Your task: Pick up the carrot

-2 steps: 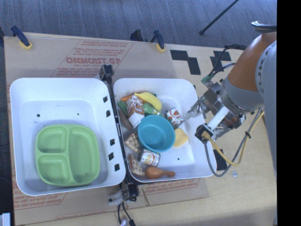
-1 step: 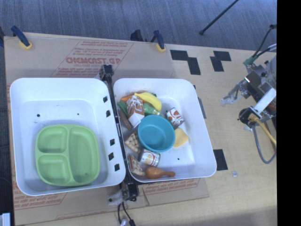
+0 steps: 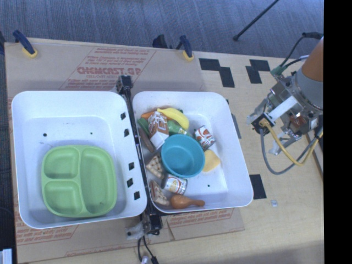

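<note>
Carrot [image 3: 147,114] barely visible, upper-left corner of right bin [image 3: 234,142], wedged under box [image 3: 158,126] and banana [image 3: 174,116]. Tool [image 3: 275,120] at right frame edge over tabletop [image 3: 286,213]; open or closed: can't tell. Risk: grabs neighbour, or slips off buried carrot.

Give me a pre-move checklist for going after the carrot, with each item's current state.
1. Carrot located: cannot tell. An orange tip peeks out at the far left corner of the right bin; most of it is covered.
2. Carrot free to grasp: not ok. The food carton lies over it, and the banana crowds it.
3. Tool above the target: not ok. The tool is over the bench, right of the right bin.
4. Path into the bin: ok. Nothing stands between the tool and the rim.
5. Lookalikes: not ok. An orange-brown drumstick-shaped item lies at the near edge.
</note>
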Controlling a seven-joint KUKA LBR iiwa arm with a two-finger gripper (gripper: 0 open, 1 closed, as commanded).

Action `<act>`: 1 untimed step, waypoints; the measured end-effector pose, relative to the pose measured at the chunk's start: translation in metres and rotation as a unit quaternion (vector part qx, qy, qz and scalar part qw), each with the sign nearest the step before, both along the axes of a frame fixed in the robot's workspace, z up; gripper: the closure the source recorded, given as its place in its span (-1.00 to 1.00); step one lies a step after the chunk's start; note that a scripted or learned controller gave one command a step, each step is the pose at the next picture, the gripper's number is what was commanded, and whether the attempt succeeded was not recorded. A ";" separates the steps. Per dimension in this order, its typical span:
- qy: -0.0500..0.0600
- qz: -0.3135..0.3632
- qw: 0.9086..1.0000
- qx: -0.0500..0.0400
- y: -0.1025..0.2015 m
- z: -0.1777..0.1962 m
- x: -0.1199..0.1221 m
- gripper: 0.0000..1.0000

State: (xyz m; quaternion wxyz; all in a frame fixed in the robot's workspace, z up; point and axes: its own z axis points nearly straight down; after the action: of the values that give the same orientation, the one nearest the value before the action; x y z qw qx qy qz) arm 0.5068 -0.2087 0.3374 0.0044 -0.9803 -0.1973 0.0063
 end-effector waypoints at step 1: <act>0.000 -0.089 0.996 -0.002 0.001 -0.046 0.053 -1.00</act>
State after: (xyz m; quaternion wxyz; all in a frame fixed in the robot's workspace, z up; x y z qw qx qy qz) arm 0.5593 -0.2081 0.2913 0.0026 -0.9940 -0.1090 0.0062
